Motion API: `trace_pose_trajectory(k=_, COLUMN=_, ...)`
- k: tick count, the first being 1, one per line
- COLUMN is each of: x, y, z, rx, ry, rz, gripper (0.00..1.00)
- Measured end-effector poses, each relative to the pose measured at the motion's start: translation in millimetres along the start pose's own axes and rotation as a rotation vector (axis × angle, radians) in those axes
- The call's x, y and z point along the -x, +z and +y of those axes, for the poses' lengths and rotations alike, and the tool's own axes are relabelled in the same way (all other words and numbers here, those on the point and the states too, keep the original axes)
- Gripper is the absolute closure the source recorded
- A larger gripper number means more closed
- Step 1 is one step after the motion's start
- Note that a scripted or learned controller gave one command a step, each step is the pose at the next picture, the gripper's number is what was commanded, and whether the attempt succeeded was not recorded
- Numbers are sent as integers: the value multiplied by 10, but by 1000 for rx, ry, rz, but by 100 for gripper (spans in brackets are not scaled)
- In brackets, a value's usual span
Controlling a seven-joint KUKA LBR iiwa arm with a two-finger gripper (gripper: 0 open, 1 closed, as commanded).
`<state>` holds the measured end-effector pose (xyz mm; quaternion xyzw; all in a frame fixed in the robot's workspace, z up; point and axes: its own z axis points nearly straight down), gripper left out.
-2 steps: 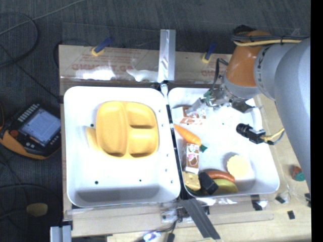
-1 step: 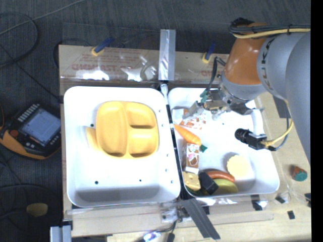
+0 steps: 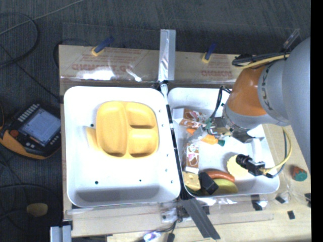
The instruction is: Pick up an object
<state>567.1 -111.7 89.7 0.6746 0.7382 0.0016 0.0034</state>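
Item: single grey arm, entering from the right of the camera view, bent down and leftward.

Arm (image 3: pixel 295 79): broad grey upper link at the right edge, large in the frame. Orange band (image 3: pixel 245 92): sits directly above the wrist, facing the camera. Wrist: angled down and to the left, below the band. Hand (image 3: pixel 212 127): dark two-finger unit at the low left end of the arm; it appears to point downward, though its tip is small and partly masked by the wrist. Cabling: dark leads along the wrist's left side.
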Motion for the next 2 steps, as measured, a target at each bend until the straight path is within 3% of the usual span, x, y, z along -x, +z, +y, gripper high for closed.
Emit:
trace_pose_trajectory(k=1, x=-1, y=-102, z=13, rx=3, ry=0, rz=1, gripper=100)
trace_pose_trajectory(k=2, x=-717, y=-931, z=596, rx=-9, ry=34, rz=1, gripper=100)
